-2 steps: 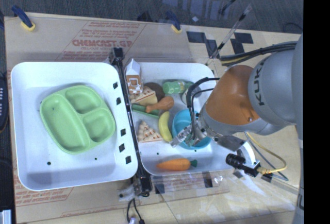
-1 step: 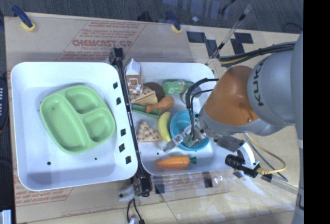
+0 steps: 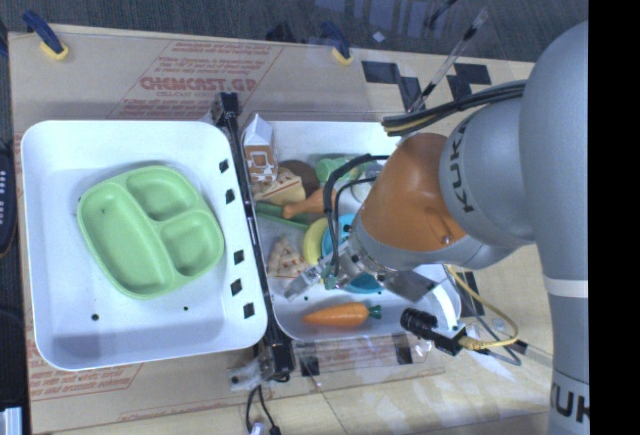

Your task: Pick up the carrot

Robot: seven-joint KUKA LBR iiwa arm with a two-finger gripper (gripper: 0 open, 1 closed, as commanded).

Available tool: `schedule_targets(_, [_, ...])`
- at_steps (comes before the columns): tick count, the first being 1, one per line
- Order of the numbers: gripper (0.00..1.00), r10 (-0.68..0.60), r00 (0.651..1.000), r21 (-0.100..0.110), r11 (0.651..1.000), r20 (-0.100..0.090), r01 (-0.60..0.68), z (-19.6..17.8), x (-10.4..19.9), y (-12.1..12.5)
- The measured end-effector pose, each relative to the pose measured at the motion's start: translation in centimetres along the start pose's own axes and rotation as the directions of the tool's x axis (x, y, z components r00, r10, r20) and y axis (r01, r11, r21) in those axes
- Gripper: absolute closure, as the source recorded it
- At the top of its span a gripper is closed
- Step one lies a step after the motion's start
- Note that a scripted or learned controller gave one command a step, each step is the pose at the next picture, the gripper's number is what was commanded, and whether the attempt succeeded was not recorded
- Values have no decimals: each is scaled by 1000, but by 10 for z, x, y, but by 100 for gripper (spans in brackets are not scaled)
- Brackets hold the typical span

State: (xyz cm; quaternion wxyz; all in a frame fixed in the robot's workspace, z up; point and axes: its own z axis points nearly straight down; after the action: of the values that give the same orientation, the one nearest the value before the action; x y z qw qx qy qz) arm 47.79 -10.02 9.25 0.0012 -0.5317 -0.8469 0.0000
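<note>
The carrot [image 3: 338,315], orange with a small green tip at its right end, lies flat near the front wall of the right bin [image 3: 300,328]. My gripper [image 3: 333,273] hangs low in the right bin, just above and slightly left of the carrot, and nothing shows in its grasp. The orange wrist band and the grey arm [image 3: 420,208] cover the middle and right of that bin.
In the left bin [image 3: 50,253] sits a green divided plate [image 3: 150,228]. Around the gripper in the right bin lie a small carton [image 3: 260,155], a bread wedge [image 3: 283,188], an orange-and-green vegetable [image 3: 295,211], a yellow banana [image 3: 315,241], a green piece [image 3: 335,166] and a cracker [image 3: 284,259].
</note>
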Motion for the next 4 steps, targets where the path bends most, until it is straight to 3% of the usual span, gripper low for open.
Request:
schedule_targets(1, [0, -197, 980, 5, 980, 0, 197, 0, -92, 74])
schedule_targets(2, [0, -502, 865, 4, 865, 1, 502, -90, -75, 5])
schedule_targets(3, [0, -597, 802, 2, 802, -10, 597, -2, -12, -9])
schedule_targets(4, [100, -605, 796, 3, 796, -5, 605, -14, -14, -7])
